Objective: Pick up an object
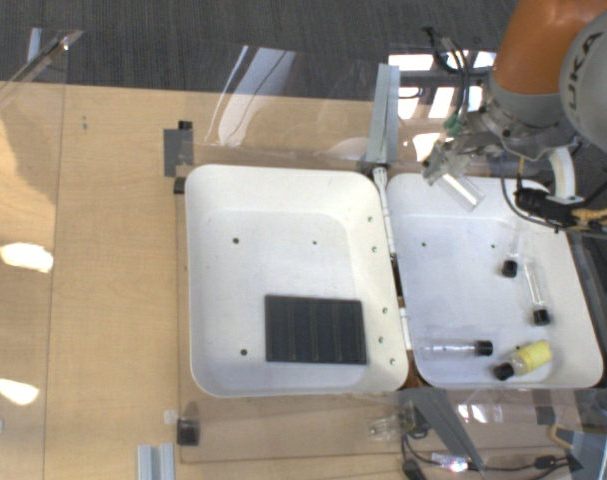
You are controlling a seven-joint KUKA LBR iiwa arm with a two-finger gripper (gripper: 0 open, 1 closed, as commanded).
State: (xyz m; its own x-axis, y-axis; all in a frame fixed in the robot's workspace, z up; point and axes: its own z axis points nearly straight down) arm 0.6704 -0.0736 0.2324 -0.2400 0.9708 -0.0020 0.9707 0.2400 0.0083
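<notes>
My gripper [451, 168] hangs over the far left corner of the right bin [423, 268], below the grey wrist and orange band. Nothing shows in its grasp. In that bin lie a small yellow bottle with a black cap [526, 359] near the front right corner and a clear tube with a black cap [457, 348] to its left. A second clear black-capped tube [535, 293] lies along the right side, and a short one [510, 262] sits just above it. All of these lie well in front of the gripper.
The left bin [233, 218] holds a flat dark ribbed rectangle [315, 329] near its front. An upright metal post [383, 118] stands behind the divide between the bins, close to the gripper. Cables [563, 208] run along the right bin's far right edge.
</notes>
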